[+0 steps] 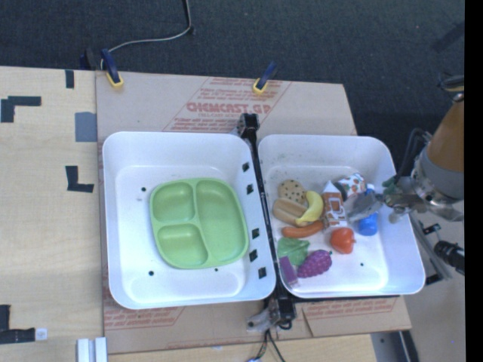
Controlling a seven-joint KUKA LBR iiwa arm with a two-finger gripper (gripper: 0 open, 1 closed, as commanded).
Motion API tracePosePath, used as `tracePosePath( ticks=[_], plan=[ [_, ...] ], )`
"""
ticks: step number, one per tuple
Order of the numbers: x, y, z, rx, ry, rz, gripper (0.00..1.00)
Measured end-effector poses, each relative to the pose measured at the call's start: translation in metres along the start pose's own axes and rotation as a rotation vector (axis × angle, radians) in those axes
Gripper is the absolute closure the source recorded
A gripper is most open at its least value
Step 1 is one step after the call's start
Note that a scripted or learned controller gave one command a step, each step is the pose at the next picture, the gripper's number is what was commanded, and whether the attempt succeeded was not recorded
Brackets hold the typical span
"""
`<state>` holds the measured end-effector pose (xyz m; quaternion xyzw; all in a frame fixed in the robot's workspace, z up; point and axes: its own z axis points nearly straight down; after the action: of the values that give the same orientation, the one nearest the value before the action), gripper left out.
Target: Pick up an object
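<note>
The right bin (377,157) holds a heap of toy food. In it lie a cookie (292,190), a yellow banana (312,207), a hot dog bun (284,212), an orange carrot (302,231), a red tomato (342,239), purple grapes (316,263) and a green leafy piece (293,247). Two small cartons (351,183) stand near the back right. My gripper (367,203) reaches in over the bin's right wall, low above a small blue object (367,225) and beside the cartons. Nothing visibly hangs from it.
The left bin (121,202) bears a green divided plate (199,222). A black divider (256,202) runs between the bins. The arm's orange band (447,138) stands beyond the right bin's wall. Yellow clamps (113,75) pin the cardboard at the back.
</note>
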<state>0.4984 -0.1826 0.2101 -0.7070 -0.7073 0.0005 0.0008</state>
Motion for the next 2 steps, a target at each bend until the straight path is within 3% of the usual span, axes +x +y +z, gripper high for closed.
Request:
tracePosePath(
  ticks=[1,2],
  plan=[
    [0.05,0.038,0.114,-0.006,-0.002,-0.001,0.0],
    [0.077,0.081,0.12,-0.012,-0.006,0.0,0.0]
  ],
)
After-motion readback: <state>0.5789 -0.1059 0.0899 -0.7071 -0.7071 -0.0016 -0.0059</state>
